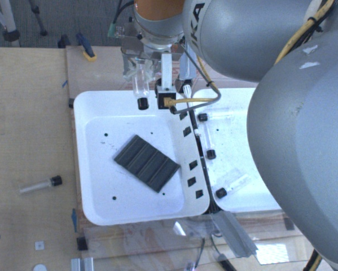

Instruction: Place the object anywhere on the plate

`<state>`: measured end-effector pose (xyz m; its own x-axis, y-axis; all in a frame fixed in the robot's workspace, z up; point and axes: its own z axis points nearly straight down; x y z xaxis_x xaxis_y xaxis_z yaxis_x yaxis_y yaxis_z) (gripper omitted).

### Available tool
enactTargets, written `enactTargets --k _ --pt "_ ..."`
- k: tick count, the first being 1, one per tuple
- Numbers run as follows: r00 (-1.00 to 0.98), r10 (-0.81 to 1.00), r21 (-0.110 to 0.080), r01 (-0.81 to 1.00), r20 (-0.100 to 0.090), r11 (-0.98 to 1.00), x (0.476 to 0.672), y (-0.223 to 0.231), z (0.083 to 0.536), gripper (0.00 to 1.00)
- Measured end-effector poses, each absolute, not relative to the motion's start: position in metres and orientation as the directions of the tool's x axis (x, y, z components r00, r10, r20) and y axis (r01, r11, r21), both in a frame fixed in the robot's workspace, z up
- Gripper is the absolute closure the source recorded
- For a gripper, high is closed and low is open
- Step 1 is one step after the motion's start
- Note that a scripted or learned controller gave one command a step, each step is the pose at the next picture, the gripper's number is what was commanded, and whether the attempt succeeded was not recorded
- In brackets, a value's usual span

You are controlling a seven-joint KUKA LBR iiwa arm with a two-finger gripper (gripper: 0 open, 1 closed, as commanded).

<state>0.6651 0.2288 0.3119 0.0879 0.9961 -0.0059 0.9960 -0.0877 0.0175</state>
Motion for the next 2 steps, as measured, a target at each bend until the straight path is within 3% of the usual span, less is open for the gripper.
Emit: enactTargets --k 1,2 --pt "-0.024 1.0 -0.003 1.0 0.0 0.024 0.666 0.225 0.221 1.0" --pt "-0.023 1.0 -0.002 1.0 0.001 0.023 0.666 0.225 0.232 1.0"
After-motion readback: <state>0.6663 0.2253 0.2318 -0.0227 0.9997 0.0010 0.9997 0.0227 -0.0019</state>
